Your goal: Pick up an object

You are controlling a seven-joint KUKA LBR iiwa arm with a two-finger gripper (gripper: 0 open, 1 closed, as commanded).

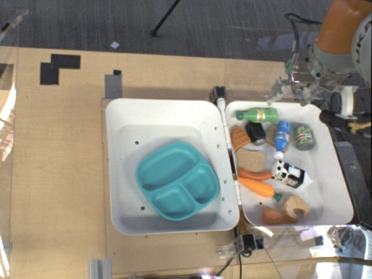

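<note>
The right bin [343, 182] holds several small objects. A green bottle [258, 115] lies along its far side, with a blue bottle [282, 134] and a green can [303, 137] just in front. Lower down are a black block [256, 132], a brown bread slice [251, 158], a carrot [257, 186], a black-and-white carton [289, 175] and a tan roll [295, 206]. My gripper [295, 90] hangs above the bin's far edge, up and to the right of the green bottle, with nothing visibly held.
The left bin [125, 156] carries a teal divided plate [177, 181]. A ridge [228, 150] separates the two bins. The grey arm with its orange band [340, 25] comes in at the top right. Cables lie at the bench's front edge [250, 246].
</note>
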